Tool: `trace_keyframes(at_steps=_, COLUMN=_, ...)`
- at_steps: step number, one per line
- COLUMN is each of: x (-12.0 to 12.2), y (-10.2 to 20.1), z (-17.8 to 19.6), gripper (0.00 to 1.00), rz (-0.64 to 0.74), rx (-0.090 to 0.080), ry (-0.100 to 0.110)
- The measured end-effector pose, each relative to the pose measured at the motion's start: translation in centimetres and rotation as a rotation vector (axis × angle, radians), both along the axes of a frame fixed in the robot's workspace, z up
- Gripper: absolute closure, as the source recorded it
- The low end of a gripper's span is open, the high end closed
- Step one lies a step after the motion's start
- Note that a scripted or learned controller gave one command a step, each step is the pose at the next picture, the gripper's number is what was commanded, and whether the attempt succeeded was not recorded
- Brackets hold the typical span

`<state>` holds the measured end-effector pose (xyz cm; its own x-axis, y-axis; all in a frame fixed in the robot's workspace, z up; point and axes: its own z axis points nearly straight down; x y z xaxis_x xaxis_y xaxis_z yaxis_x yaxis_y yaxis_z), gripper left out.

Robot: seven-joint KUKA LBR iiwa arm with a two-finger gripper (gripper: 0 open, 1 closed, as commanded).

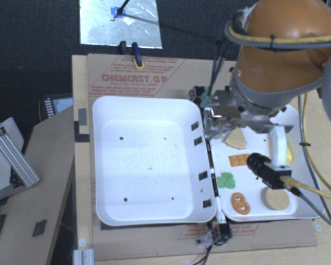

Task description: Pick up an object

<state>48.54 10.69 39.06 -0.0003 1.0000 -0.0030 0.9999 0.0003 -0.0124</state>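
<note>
The grey arm (265, 95), with its orange band (287, 32), is observed reaching in from the right over the far end of the right bin (265, 216). The gripper (218, 117) is positioned at that bin's far left corner, close to the divide with the left bin (149, 148). Whether it is wide or narrow cannot be determined, as it is obscured by the wrist above. Six candidate objects are noted on the floor of the right bin. A tan wedge (236, 139) is found just beside the gripper, on its near side. An orange cracker (238, 160) is recorded nearer the camera. Beyond it, a green piece (226, 180) lies by the left wall and a brown pretzel (240, 203) toward the near edge. A round tan biscuit (277, 199) is located beside the pretzel, apart from it. A white and yellow item (279, 145) is seen toward the right side. Both bins are seated on a printed cardboard sheet (138, 76).
</note>
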Motion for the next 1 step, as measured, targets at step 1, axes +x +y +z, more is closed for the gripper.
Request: trace_keyframes(at_steps=1, x=0.13, y=4.26, z=5.34, gripper=1.00, rz=0.007, rx=0.006, ry=-0.019)
